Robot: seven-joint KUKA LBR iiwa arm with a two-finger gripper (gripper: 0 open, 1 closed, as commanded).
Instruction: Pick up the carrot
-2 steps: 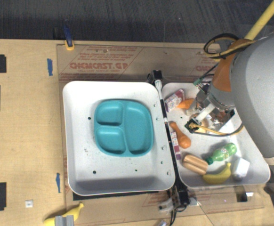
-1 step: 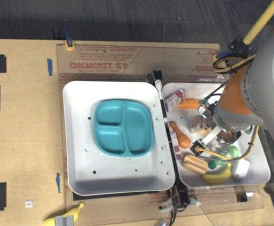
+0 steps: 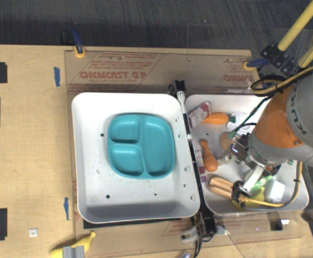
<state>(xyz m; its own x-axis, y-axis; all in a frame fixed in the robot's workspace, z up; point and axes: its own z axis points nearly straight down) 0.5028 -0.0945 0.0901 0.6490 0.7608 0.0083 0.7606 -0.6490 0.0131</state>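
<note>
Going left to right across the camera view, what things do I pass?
Blue tape mark → left bin → teal divided plate → black divider → carrot → orange-banded arm.

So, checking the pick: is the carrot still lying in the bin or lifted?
Lying in the right bin, flat near its left wall. The carrot sits beside the gripper, not between its fingers.

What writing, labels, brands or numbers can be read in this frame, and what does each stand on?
"CHEMCAST GP", red print seen reversed, on the clear sheet behind the left bin.
More red print on that sheet at the right: too blurred to read.
Pink packet in the right bin: print too small to read.
The teal tray bears no text.
</note>
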